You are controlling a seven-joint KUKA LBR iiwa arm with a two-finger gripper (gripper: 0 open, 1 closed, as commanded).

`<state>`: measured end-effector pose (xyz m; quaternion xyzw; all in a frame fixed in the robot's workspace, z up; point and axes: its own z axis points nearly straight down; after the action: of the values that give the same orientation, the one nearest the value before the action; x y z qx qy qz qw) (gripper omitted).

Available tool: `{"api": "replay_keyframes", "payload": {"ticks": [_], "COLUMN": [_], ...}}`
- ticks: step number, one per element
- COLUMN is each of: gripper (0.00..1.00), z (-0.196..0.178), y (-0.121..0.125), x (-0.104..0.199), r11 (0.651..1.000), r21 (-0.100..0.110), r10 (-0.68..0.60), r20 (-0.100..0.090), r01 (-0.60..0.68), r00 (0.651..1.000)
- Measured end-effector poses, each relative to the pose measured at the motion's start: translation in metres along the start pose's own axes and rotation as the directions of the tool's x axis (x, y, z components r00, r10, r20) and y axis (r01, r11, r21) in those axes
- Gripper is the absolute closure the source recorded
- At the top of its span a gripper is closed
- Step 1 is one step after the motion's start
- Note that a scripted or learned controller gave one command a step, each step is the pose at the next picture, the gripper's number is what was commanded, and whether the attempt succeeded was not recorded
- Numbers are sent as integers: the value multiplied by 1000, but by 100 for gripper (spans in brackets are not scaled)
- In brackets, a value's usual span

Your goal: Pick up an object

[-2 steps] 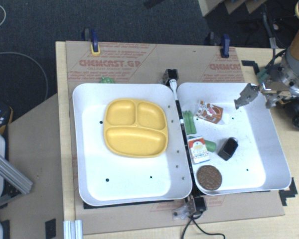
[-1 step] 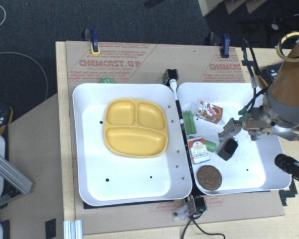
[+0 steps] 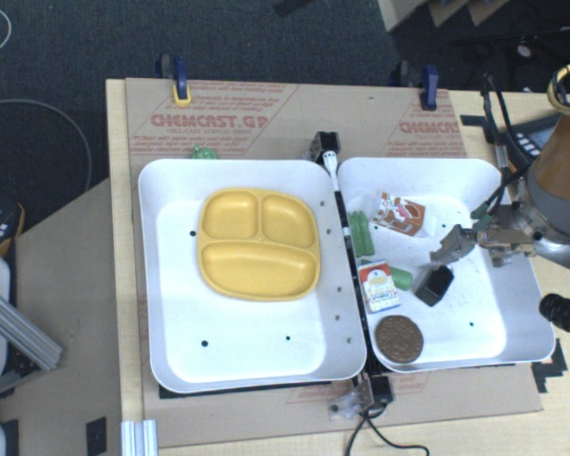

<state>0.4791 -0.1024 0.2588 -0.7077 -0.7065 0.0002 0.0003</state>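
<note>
brown round lid (image 3: 399,338) nearest; gripper (image 3: 439,272) above right bin (image 3: 513,335).
fingers spread, nothing held; red-green carton (image 3: 378,286) just left.

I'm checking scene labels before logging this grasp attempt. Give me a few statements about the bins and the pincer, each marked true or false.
1. The yellow divided plate lies in the left bin. True.
2. The brown round disc sits near the right bin's front edge. True.
3. The pincer hangs over the left bin. False: it is over the right bin, reaching in from the right.
4. The green block rests on the plate. False: it lies in the right bin by the divider.
5. The small carton lies between the green block and the disc. True.
</note>
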Motion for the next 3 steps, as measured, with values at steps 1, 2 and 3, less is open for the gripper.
{"api": "replay_keyframes", "payload": {"ticks": [1,2,3], "gripper": [100,100,100], "z": [-10,-50,-47], "y": [1,1,-1], "x": [1,65,190], "r11": [1000,1000,1000], "r21": [-3,-7,-2], "r10": [-2,-9,-17], "r20": [1,-1,-4], "r01": [2,9,17], "r00": [1000,1000,1000]}}
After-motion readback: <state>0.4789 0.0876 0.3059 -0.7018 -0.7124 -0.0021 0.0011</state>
